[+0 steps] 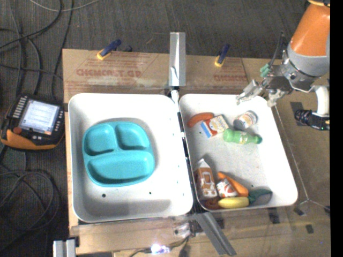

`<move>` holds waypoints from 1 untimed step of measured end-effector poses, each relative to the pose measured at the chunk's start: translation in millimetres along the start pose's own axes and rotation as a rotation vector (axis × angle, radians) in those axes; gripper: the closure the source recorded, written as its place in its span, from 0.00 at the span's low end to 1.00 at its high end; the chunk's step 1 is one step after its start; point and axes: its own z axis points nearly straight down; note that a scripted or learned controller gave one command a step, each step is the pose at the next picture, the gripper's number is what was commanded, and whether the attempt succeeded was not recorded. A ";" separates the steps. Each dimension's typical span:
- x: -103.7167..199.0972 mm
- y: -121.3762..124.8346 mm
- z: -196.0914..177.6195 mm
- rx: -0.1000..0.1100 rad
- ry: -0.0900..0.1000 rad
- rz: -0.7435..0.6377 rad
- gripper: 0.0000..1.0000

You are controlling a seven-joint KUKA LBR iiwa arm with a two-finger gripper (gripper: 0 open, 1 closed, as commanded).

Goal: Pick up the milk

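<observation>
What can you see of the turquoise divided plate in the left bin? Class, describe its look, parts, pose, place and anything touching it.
The turquoise plate looks like smooth moulded plastic with rounded corners. It has three compartments: two smaller ones along its far side and one long one along its near side, all holding nothing. It lies flat and right side up on the floor of the left bin, roughly central and turned slightly askew to the bin's walls. It stands apart from those walls, and no other object touches it.
</observation>
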 end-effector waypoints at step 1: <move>31.2 -84.4 95.8 -0.001 0.001 -0.631 0.00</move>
